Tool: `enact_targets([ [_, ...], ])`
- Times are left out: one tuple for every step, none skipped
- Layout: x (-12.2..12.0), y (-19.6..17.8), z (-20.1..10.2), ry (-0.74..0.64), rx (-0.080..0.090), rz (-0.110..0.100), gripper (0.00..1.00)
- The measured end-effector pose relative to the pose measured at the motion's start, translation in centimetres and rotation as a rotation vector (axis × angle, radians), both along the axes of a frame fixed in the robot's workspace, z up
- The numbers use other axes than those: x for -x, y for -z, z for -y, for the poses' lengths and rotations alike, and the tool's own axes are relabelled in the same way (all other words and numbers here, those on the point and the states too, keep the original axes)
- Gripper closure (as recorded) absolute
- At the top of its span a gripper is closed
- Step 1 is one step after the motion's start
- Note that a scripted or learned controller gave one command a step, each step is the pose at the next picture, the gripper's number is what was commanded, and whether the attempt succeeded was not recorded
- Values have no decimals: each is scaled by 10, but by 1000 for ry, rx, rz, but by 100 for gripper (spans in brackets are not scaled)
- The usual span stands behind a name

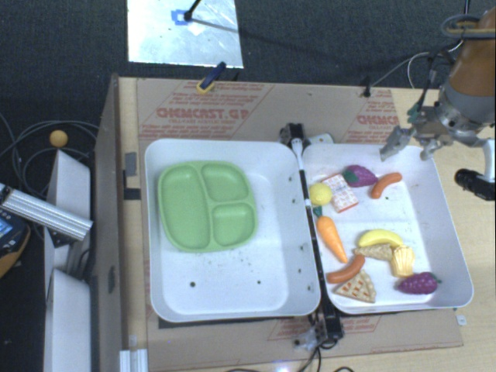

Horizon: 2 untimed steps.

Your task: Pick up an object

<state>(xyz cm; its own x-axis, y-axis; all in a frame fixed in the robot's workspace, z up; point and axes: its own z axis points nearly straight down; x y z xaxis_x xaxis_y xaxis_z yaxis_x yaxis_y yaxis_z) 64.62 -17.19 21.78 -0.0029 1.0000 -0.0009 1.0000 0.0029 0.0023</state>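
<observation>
Tool (pixel 409 143) hovering with fingers apart over right bin (pixel 453 239)'s far edge; nearest sausage (pixel 385 184) lying just below-left, long axis slanting.

The bench (pixel 232 103) is covered with printed cardboard. Two white bins, the left bin (pixel 267 270) and the right bin (pixel 442 208), rest on it, touching.

A shiny metal sheet (pixel 184 20) lies beyond the table's far edge. A silver bar (pixel 45 212) and an orange ball (pixel 58 138) sit off its left edge.
</observation>
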Motion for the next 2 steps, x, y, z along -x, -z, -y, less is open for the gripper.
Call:
enact_targets([
  [-12,124,-41,-1,1,7,0],
  [-14,112,-41,-4,0,13,100],
])
